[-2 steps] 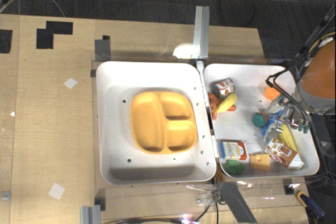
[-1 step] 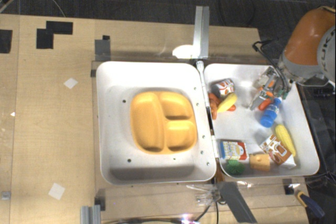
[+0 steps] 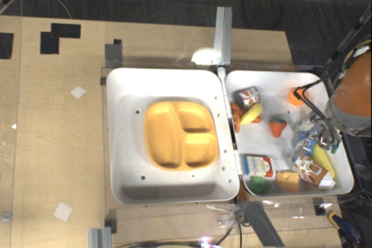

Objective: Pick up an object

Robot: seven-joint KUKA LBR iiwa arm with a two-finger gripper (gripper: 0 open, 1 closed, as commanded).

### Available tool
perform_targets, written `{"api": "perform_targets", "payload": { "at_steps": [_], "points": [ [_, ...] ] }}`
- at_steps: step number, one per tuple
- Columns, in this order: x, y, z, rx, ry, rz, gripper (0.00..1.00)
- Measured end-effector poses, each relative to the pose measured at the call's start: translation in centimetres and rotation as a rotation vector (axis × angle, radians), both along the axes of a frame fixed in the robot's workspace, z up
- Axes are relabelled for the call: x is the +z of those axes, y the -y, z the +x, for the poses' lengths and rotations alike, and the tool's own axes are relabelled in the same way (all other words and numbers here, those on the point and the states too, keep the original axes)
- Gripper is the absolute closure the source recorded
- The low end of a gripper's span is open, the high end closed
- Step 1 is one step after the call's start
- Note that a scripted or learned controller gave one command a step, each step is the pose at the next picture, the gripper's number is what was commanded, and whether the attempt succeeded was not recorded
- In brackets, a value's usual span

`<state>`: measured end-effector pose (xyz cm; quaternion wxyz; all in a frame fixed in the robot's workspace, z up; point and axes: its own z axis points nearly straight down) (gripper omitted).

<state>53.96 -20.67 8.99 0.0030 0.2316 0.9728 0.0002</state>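
Orange-banded and grey, the arm [image 3: 351, 96] stands highest over the right bin [image 3: 290, 75], reaching in from the right with its gripper [image 3: 314, 137] low among the toys at that bin's right side. Whether the gripper is spread or pressed together cannot be told; cables and small parts blur it.

Just beside the gripper lie a corn cob [image 3: 324, 161] and a brown carton [image 3: 312, 171], either of which may be the target. Further left in the same bin rest a strawberry [image 3: 278, 126], a banana [image 3: 251, 115], a can [image 3: 247, 95], a white box [image 3: 258, 166], a green piece [image 3: 261, 185] and a tan block [image 3: 287, 180]. An orange ball [image 3: 294, 96] sits near the far wall.

Nothing looks lifted: every toy seems to lie on the bin floor. The pick therefore appears not yet done, with the approach made and the grasp and lift left. The left bin [image 3: 122, 142] carries a yellow tray [image 3: 179, 134].
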Motion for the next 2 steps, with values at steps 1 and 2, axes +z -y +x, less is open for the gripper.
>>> {"api": "perform_targets", "payload": {
  "at_steps": [1, 2],
  "points": [
    [-0.19, -3.54, 6.25, -0.257, 0.006, 0.002, 0.00],
    [-0.19, -3.55, 6.25, -0.257, 0.007, 0.002, 0.00]
  ]
}}
